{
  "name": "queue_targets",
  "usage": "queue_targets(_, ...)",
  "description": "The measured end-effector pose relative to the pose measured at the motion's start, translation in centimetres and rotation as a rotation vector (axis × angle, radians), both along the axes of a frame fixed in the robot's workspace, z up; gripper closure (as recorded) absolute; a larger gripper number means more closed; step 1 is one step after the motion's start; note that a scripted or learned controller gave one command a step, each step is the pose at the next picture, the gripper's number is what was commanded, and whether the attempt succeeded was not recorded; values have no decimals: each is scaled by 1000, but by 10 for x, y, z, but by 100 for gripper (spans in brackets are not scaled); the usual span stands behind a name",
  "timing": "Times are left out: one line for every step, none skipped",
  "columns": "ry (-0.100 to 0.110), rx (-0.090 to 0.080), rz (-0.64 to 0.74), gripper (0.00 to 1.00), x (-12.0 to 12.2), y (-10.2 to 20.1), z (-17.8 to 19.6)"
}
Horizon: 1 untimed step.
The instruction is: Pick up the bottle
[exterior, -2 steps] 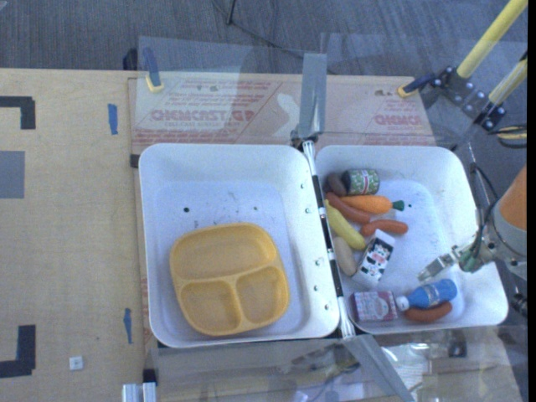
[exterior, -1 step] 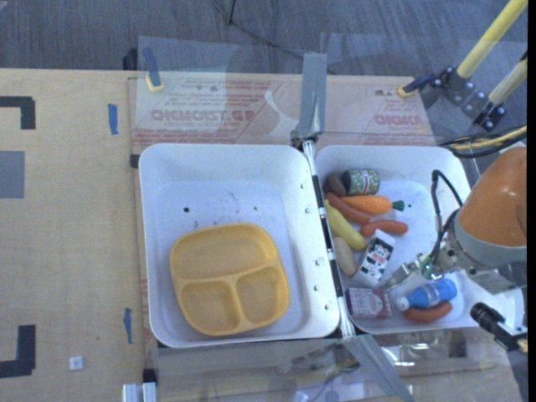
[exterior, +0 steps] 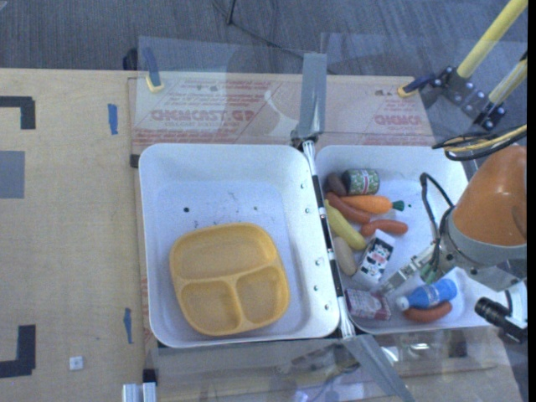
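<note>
The bottle is a small clear one with a blue label and a white cap. It lies on its side near the front edge of the right bin. My gripper hangs low over the bin, just up and left of the bottle, close to its cap end. Whether it touches the bottle I cannot tell. The grey arm with its orange band covers the bin's right side.
Around the bottle lie a red sausage, a pink packet, a small white box, a banana, a carrot and a green can. The left bin holds a yellow divided plate.
</note>
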<state>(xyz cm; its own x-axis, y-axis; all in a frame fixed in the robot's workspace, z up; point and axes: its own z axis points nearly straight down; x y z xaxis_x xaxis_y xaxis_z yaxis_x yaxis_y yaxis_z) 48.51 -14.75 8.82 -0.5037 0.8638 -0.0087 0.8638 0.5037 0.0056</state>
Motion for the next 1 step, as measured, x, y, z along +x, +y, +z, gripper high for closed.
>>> queue_targets(-1,1,14,0,-3,-76,-1)
